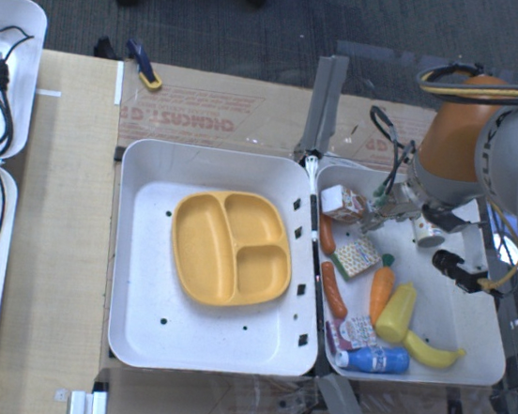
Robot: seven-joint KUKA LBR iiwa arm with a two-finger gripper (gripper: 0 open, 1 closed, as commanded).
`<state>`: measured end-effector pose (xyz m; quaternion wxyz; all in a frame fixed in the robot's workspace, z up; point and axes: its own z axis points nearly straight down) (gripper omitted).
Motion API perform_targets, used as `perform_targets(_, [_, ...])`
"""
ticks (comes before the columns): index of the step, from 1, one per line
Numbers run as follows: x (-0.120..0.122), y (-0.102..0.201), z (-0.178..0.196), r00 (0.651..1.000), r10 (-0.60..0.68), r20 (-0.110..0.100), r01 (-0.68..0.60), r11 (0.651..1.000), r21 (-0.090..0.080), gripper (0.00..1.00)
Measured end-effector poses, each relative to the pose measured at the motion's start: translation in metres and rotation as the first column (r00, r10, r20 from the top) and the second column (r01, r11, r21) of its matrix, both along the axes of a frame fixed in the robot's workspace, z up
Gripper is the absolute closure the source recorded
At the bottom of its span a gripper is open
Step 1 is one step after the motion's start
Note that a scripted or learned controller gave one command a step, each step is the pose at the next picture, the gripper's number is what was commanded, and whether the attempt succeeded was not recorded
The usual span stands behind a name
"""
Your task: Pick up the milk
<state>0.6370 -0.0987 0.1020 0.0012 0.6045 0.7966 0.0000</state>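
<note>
The milk [334, 199] is a small white carton lying in the far left corner of the right bin [474, 372]. A brownish item [354, 207] lies right against it. My gripper [374, 217] is low in the same bin, just to the right of the milk and the brownish item. The wrist with its orange band [458, 133] rises above it. Cables and the wrist hide the tip, and nothing shows as held.
The right bin also holds two sausages [332, 291], a speckled box [356, 258], a carrot [380, 290], a yellow bottle [397, 311], a banana [434, 352], a blue bottle [375, 361] and a white cylinder [426, 233]. A yellow divided plate [232, 245] lies in the left bin [130, 326].
</note>
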Motion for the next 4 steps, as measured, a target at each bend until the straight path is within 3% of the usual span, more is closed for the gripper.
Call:
perform_targets(1, [-0.073,0.057,0.089,0.997,-0.073,-0.004,0.073,0.997,0.001,1.0])
perform_targets(2, [-0.135,0.069,0.112,0.995,0.098,-0.004,-0.098,0.995,0.001,1.0])
perform_targets(3, [-0.158,0.045,0.107,0.924,0.382,-0.003,-0.382,0.924,0.002,1.0])
perform_targets(4, [-0.159,-0.004,0.079,0.849,0.528,-0.003,-0.528,0.849,0.003,1.0])
